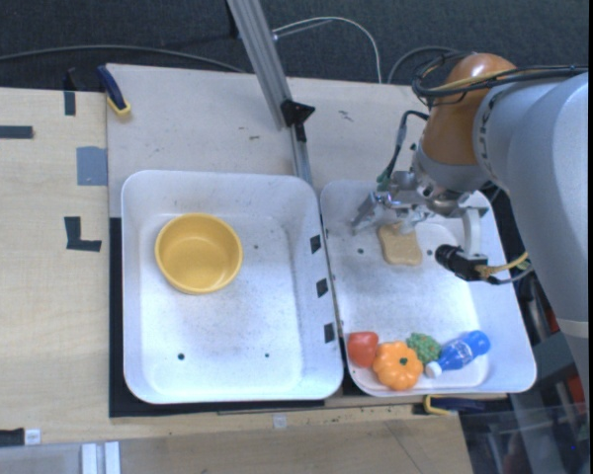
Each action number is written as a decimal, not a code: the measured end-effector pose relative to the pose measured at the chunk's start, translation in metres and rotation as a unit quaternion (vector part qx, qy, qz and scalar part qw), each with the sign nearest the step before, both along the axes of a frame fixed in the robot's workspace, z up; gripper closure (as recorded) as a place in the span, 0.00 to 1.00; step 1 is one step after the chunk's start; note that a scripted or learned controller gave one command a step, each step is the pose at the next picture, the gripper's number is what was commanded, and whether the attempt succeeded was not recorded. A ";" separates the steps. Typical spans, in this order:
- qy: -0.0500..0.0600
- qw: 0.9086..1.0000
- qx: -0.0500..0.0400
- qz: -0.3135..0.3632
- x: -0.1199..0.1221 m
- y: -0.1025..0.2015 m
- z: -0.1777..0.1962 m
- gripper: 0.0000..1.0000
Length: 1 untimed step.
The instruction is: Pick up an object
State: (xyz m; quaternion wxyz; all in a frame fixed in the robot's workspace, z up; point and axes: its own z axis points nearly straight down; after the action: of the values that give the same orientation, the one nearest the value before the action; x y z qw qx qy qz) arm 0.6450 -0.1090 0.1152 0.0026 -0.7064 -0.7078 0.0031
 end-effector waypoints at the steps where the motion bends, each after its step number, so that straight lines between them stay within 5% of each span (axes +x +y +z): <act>1: -0.006 1.000 -0.002 0.000 0.003 0.000 -0.021 0.00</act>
State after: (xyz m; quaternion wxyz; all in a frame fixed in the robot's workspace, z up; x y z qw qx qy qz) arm 0.6476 -0.1094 0.0940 -0.0031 -0.7062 -0.7080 -0.0004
